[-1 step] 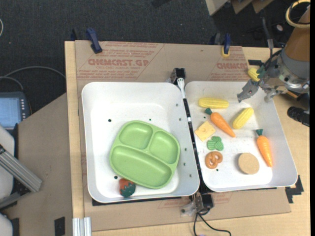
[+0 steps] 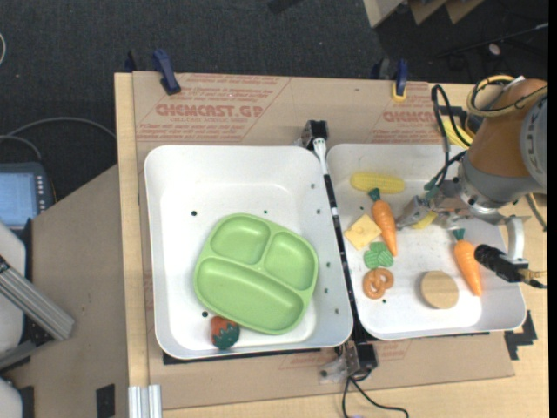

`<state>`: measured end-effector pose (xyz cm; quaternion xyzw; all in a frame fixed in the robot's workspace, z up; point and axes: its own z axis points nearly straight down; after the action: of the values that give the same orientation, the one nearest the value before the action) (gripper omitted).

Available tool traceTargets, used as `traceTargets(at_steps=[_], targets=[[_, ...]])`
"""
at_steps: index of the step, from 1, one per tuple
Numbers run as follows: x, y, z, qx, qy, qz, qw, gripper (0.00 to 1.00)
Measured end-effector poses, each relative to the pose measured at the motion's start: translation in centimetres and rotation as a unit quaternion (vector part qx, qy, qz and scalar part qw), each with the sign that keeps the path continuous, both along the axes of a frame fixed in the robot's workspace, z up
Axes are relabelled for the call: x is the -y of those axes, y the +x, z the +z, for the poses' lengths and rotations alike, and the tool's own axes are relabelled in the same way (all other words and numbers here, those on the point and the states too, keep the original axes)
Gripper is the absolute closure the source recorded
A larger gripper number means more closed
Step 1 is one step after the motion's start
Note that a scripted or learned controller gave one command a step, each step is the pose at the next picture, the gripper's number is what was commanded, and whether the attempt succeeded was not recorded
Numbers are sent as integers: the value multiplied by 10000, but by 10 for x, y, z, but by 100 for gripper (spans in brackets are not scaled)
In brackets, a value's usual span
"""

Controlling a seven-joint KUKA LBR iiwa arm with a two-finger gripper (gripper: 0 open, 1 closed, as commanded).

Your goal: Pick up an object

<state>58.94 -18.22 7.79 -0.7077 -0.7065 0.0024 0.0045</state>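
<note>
So there's this plywood bench point(image 2: 261, 103) with two shallow white bins side by side. The left white bin point(image 2: 174, 190) has a light green plastic divided plate point(image 2: 257, 273) sitting in the middle, three compartments, tilted a bit on the diagonal. Tucked against the plate's lower left edge is a small red and green toy (looks like a strawberry, mostly hidden) point(image 2: 224, 333).

The right white bin point(image 2: 496, 316) is where all the toy food is. Top to bottom on its left side: a yellow corn cob point(image 2: 378, 182), an orange carrot with a green top point(image 2: 384, 225) lying lengthwise, a yellow wedge of cheese point(image 2: 361, 232) touching the carrot's left side, a small green leafy piece point(image 2: 378, 255) just below that, and an orange-brown pretzel point(image 2: 378, 282) under it. Further right there's a tan round cookie-like disc point(image 2: 439, 289) and a second orange carrot point(image 2: 468, 266) beside it.

The grey arm with the orange band point(image 2: 505, 142) comes in from the right and hangs over the upper part of the right bin. Its pincer point(image 2: 426, 212) sits low, just right of the first carrot, near something yellow under it. Can't tell how far apart the tips are, too cluttered there, and I can't see anything clearly held between them.
</note>
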Motion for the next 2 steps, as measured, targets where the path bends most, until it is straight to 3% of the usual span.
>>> traceTargets(at_steps=[1, 2], targets=[[-88, -42, 7, 30, -1, 27, 10000, 0], [-91, -14, 7, 67, -22, 18, 10000, 0]])
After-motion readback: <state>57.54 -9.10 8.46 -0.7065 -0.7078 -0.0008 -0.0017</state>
